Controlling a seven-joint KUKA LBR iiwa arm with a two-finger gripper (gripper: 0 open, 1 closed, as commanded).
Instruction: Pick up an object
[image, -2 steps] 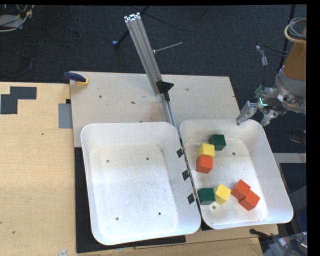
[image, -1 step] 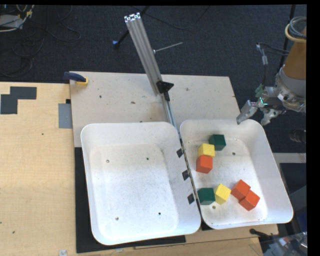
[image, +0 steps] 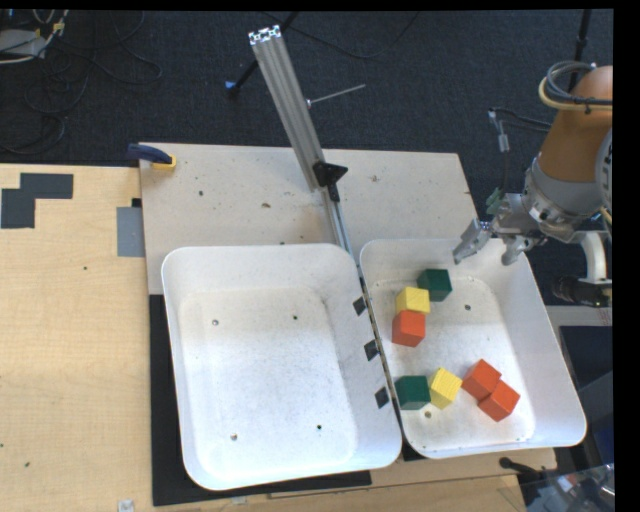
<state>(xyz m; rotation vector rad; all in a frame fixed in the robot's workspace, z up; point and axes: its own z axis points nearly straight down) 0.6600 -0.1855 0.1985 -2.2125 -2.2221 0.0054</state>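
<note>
Dark carpeted floor with loose cables at top; pale particle-board bench (image: 240, 195) below it, a light wooden surface (image: 60, 330) off to the left. A slanted aluminium rail (image: 295, 115) runs down to the seam between two shallow white bins. Blue-and-yellow clamp (image: 152, 156) at the bench's far left corner.

Left bin (image: 200, 275): bare speckled floor.

Right bin (image: 545, 330): seven blocks, all roughly cubic, so no clear long axis on any. Far group: green block (image: 435, 283) turned corner-on, yellow block (image: 412, 299) touching it, red block (image: 408, 327) just below the yellow. Near group: green block (image: 412, 391) by the divider, small yellow block (image: 445, 386) tilted against it, two red blocks (image: 490, 389) touching, set diagonally.

Gripper (image: 492, 245) hangs over the right bin's far rim, fingers spread apart, nothing between them. Nearest block is the far green one, apart from the fingertips. Grey arm with orange band (image: 578, 135) enters from upper right.
</note>
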